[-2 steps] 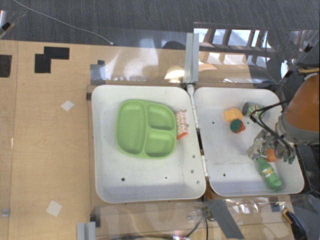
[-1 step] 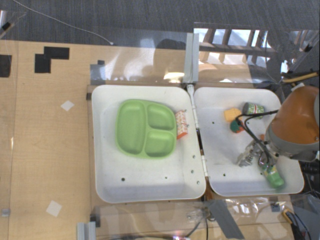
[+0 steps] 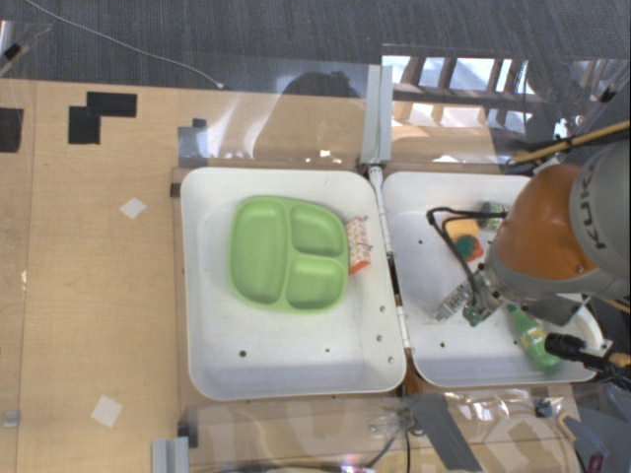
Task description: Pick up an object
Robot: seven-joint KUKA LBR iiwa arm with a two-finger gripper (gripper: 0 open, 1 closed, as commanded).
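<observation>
Your gripper [image 3: 463,304] is down low over the floor of the right bin [image 3: 434,363], with the arm [image 3: 552,235] covering a good chunk of what's in there. I honestly can't tell from this angle whether the jaws are apart or together, and nothing visibly sits between them, so don't count anything as grabbed.

Nearest candidates: the green bottle [image 3: 530,339] lying just right of the gripper near the bin's front wall, and an orange-and-yellow thing [image 3: 467,238] with a black loop around it further back, partly under the arm. The left bin [image 3: 296,368] has the green divided plate [image 3: 288,252] and a small snack packet [image 3: 357,243] touching its right edge, well apart from where you are.

If it were me, I'd go for the bottle: square up across its narrow side, not lengthwise, and come down centred so it doesn't roll out against the wall. Lift slowly and check it's actually held.
</observation>
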